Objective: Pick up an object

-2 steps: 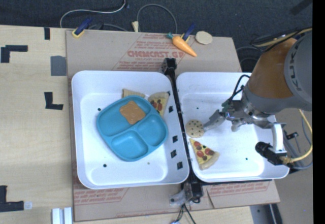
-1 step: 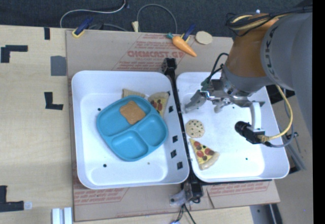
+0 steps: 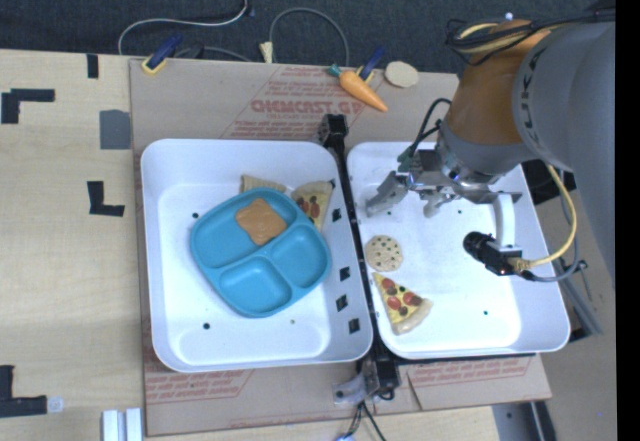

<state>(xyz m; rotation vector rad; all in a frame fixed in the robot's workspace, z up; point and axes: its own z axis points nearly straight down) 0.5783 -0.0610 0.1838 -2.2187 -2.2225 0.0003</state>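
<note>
In the right bin (image 3: 470, 314) lie a round cookie (image 3: 383, 252) and a pizza slice (image 3: 402, 302), both near its left wall. My gripper (image 3: 408, 200) hangs over the bin's upper left part, above the cookie and apart from it. Its fingers are spread open and nothing is between them. The left bin (image 3: 165, 229) holds a blue divided plate (image 3: 262, 254) with a brown toast piece (image 3: 261, 220) in its top compartment. A second pizza slice (image 3: 315, 199) and a tan slice (image 3: 258, 186) lie by the plate's upper edge.
A toy carrot (image 3: 360, 89) and a beige round piece (image 3: 402, 75) lie on the cardboard behind the bins. A black divider (image 3: 345, 219) runs between the bins. The arm's black cable fitting (image 3: 490, 252) hangs over the right bin's right half.
</note>
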